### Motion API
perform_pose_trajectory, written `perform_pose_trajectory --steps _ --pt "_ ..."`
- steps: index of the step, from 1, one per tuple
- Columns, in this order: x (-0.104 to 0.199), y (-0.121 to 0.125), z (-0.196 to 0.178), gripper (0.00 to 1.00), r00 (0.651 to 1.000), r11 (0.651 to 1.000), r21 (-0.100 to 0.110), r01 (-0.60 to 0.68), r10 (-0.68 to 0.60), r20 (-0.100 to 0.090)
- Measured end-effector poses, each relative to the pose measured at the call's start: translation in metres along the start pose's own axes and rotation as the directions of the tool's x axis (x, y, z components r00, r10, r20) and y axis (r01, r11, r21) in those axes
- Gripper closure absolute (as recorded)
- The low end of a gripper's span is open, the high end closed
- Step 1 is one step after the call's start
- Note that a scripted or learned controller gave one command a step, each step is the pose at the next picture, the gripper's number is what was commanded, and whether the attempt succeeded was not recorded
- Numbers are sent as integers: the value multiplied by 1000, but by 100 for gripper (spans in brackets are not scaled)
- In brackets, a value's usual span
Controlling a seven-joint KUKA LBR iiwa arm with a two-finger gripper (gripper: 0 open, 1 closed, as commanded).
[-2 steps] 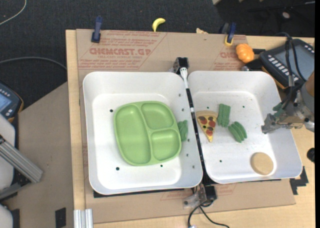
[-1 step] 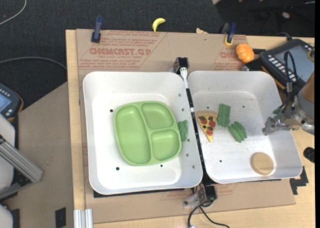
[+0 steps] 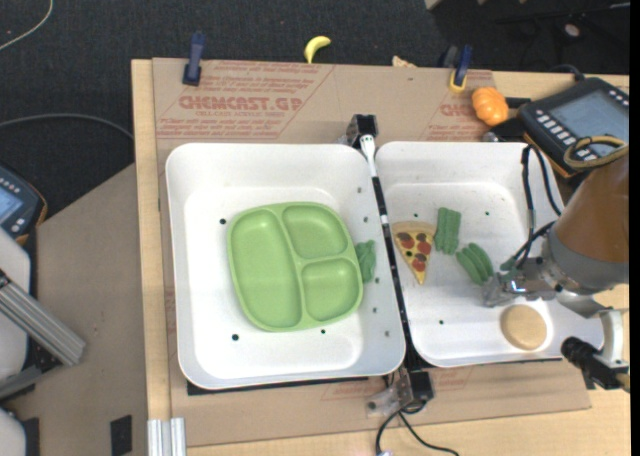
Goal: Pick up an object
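The right bin (image 3: pixel 440 169) holds a toy pizza slice (image 3: pixel 413 251) near its left wall. Beside it lie two green pickle-like pieces, one (image 3: pixel 447 229) upright and one (image 3: pixel 475 263) slanted. A round tan cookie (image 3: pixel 524 327) lies at the bin's front right. My gripper (image 3: pixel 503 289) is low in the right bin, just right of the slanted green piece and just above the cookie. Nothing shows between its fingers. The left bin (image 3: pixel 200 184) holds a green divided plate (image 3: pixel 295 266), with a small green piece (image 3: pixel 365 259) at the plate's right edge.
On the cardboard behind the bins lie a small orange fruit (image 3: pixel 489 105) and a yellow banana (image 3: pixel 316 46). A teach pendant (image 3: pixel 580 124) with its cable sits at the back right. Blue clamps (image 3: pixel 193 58) hold the board's far edge.
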State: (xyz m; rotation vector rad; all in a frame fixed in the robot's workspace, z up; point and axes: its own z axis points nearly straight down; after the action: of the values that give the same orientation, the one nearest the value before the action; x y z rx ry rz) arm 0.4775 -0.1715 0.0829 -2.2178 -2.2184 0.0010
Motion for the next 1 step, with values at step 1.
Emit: perform_pose_trajectory --steps 1 --pt "-38 2 -26 100 1000 1000 -7 -4 4 7"
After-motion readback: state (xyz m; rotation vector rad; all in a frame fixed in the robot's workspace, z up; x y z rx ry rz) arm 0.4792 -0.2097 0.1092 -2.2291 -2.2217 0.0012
